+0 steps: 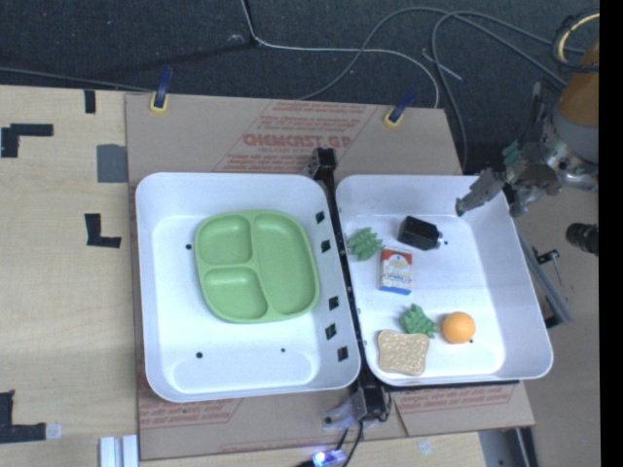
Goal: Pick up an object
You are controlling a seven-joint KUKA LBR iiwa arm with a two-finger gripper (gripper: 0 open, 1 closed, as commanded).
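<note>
Well, two shallow white bins sit side by side on a sheet of brown cardboard, which lies on the pale wooden bench point(58, 290). The left bin point(156, 290) holds one thing: a light green divided plate point(256, 266) with three compartments, lying flat near the middle. The right bin point(521, 343) carries all the small objects. A black block point(419, 232) rests toward the far side, and just left of it, close to the wall shared with the other bin, is a small green leafy toy point(365, 243). Near the centre lies a little carton point(396, 270), red on top, white and blue below. Toward the near edge a second green leafy piece point(417, 319) sits between the carton and a tan cracker-like slab point(403, 352), touching the slab's upper edge. An orange ball point(458, 328) rests just right of that green piece. The arm comes in from the right, and its gripper point(484, 195) hangs over the far right corner of the right bin, well apart from every object, nothing between its fingers; how wide they stand I cannot tell. Cables point(389, 37) trail across the dark floor beyond the bench.
</note>
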